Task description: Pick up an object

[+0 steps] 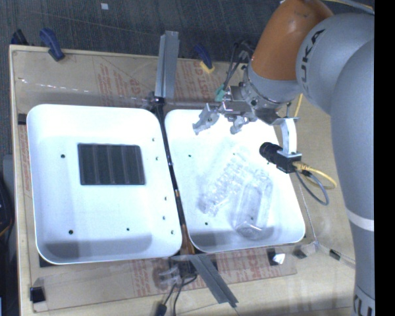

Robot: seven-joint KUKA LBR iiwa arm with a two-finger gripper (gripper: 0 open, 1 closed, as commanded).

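Two white bins side by side on the bench; left bin (52, 137) holds a dark ribbed tray (111, 164) lying flat near its middle, apart from every wall; right bin (184, 176) holds two clear plastic things, hard to read against the white floor; one is a ridged clear pack (222, 184), lying at a slant in the middle of the bin; the other is a clear cup (251, 210), on its side just beside the pack and toward the near right corner; the two look to be touching or nearly so, cannot tell which.

Arm (329, 58) comes in from the right, orange band over the far right corner of the right bin; gripper (218, 122) is over the far part of the right bin, near its far wall; fingers spread apart, released, nothing between them; well apart from the pack and cup, which both lie nearer the front; cannot tell its height above the floor.

A black cylinder (276, 155) hangs off the wrist over the bin's right side, with a yellow cable (319, 176) looping past the right rim; blue clamps (51, 45) on the bench's far edge; grey metal bar (166, 64) standing at the far end of the gap between bins; another grey bar (214, 285) at the near end.
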